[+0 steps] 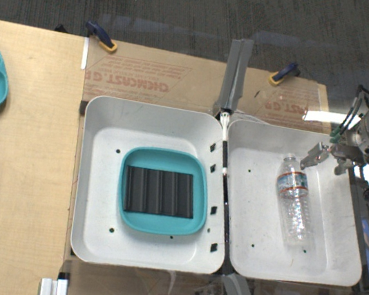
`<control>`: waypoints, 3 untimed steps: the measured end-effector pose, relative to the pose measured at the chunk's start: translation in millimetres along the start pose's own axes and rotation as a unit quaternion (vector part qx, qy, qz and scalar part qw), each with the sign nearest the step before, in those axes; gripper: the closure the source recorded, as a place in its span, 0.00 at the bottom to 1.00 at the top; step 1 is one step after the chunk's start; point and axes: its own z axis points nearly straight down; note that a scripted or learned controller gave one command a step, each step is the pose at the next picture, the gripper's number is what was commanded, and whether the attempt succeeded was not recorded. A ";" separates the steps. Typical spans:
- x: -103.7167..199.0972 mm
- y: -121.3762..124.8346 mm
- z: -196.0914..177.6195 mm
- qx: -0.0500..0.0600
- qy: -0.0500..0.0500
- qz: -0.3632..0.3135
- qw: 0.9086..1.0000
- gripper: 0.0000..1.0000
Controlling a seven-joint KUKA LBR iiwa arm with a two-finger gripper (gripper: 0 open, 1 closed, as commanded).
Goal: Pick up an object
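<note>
Clear plastic water bottle (293, 199): you find it lying on its side in the right bin (333, 266), cap toward 11 o'clock. Gripper (328, 158): at the bottle's 1 o'clock, over the bin's upper right, fingers spread apart, nothing between them. Teal tray (158, 223) with dark ribbed insert: centre of left bin (94, 184).
</note>
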 end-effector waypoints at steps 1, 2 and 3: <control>23.4 -14.3 67.5 0.000 0.000 -0.038 0.999 0.00; 56.8 -57.2 66.9 -0.001 0.000 -0.086 0.996 0.00; 93.1 -125.8 68.0 -0.001 0.000 -0.097 0.995 0.00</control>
